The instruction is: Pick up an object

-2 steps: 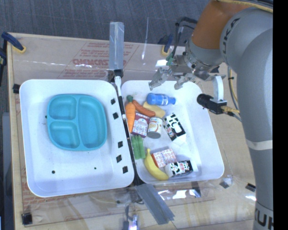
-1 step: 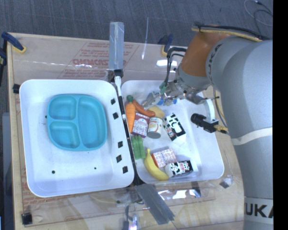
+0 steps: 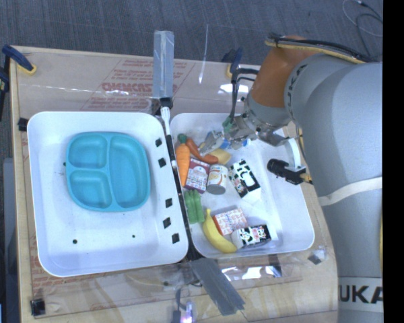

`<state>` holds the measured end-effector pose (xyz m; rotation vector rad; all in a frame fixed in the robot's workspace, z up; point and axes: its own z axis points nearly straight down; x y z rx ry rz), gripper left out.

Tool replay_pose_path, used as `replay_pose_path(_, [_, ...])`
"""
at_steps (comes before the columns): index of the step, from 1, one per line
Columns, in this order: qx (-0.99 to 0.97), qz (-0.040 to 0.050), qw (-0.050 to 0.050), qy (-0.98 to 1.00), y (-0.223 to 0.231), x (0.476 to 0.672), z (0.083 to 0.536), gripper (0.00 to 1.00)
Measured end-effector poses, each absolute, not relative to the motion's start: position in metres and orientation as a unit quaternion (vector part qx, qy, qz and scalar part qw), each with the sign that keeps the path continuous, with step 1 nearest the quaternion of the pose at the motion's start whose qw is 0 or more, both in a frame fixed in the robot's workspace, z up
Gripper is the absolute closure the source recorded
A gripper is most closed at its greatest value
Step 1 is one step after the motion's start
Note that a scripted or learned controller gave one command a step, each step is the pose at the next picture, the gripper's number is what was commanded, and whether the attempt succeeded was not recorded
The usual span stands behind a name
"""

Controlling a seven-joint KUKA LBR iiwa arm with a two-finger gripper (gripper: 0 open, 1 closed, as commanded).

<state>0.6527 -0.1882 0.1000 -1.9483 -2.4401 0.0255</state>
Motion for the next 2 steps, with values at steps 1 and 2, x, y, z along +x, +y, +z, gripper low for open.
replay_pose_path(1, [-0.623, 0.0108, 0.004, -0.782, -0.1935, 0.6537, 0.1134, 1.00])
replay_pose_path(2, [-0.623, 0.0097, 0.003, -0.782, -0.1922, 0.6548, 0.1138, 0.00])
